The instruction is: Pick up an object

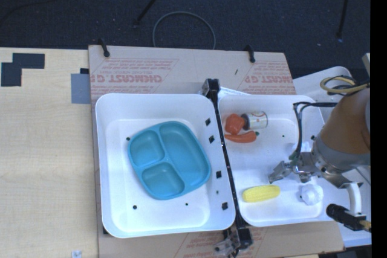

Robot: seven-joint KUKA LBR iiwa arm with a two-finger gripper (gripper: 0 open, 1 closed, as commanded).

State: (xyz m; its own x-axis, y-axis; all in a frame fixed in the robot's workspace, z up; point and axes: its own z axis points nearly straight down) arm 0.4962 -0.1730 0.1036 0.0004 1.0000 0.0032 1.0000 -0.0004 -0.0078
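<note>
The pick is not yet made, as far as the view shows. Every loose thing lies on a bin floor, and nothing sits between the fingers of the tool (283,171).

The corn (261,193) serves as the landmark. It lies in the right bin (266,219), near that bin's front wall and a little right of the divider (222,157) between the two bins. The tool sits just above and to the right of the corn, close to it but apart from it — a strip of white floor shows between them. Its grey fingers point left, toward the divider, and they appear spread, with a gap between the tips; the tool grips nothing and seems to touch nothing but perhaps the bin floor, which cannot be judged from this angle.

A small white object (310,194) lies to the right of the corn, near the arm (347,130). Well above the corn, toward the far wall, rest an orange toy (236,127) and, touching it, a small cup (257,120). Left of the corn, across the divider, the left bin (115,130) holds a blue plate (168,159) with three compartments.

What is left, then, is nearly the whole job: settle the tool over one thing — the corn looks the nearest candidate — close on it, and lift it clear of the floor.
</note>
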